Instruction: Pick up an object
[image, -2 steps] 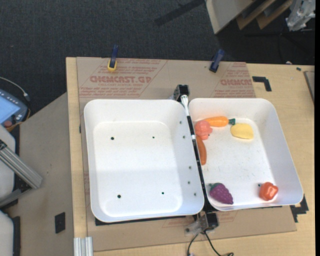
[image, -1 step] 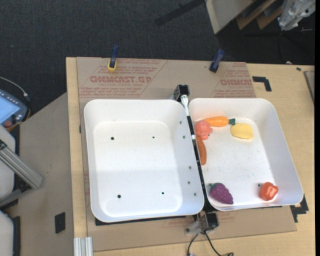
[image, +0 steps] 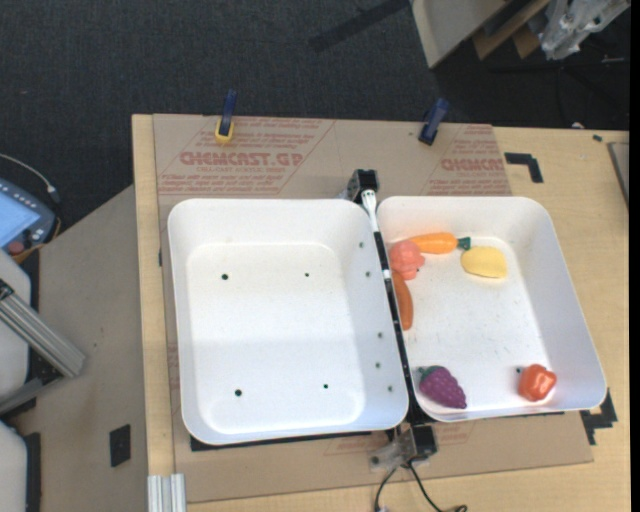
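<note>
Left bin (image: 200, 300), smooth glossy white plastic, rounded corners, dark dots on its floor. Over to the right bin (image: 560, 270): a pink lumpy piece (image: 406, 259) touching a long orange one (image: 403, 303) by the divider, carrot (image: 434, 242), smooth yellow lemon (image: 484, 262), bumpy purple grapes (image: 441, 386), red pepper (image: 537, 382) well apart.

This is my lab setup: desk (image: 100, 300) topped with a taped-down cardboard sheet (image: 330, 150), blue clamps (image: 433, 120) holding it, two white bins (image: 270, 215) bolted together, toy fruit (image: 484, 262), cables (image: 400, 485) dangling, dark carpet (image: 150, 50).
</note>
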